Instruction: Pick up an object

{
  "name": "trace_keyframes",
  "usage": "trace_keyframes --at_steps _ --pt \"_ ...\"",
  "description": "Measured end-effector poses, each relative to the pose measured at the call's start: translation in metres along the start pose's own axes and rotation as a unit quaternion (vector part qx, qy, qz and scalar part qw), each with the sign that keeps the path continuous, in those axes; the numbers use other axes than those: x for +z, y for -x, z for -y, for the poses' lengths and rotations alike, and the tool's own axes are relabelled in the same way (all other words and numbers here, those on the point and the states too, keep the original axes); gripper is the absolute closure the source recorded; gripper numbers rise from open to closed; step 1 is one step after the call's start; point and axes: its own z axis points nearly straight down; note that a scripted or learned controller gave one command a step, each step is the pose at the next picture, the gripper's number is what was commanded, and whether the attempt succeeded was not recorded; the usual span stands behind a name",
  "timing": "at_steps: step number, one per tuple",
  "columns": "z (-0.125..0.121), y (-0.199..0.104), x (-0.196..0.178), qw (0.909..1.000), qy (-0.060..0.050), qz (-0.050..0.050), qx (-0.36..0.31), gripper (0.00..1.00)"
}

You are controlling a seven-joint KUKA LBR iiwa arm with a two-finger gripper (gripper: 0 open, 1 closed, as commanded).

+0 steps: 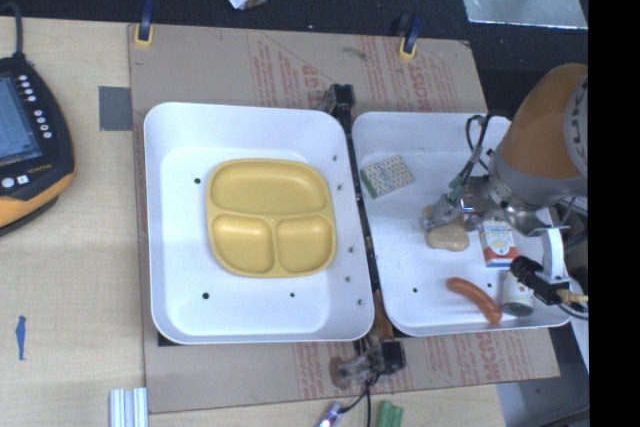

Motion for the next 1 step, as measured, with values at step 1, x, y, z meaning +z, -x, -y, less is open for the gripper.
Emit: trace_keyframes --at_steps 1 --pt "-0.026 -0.08 -0.0906 1.0 0.002 -0.001 0.002 1.0"
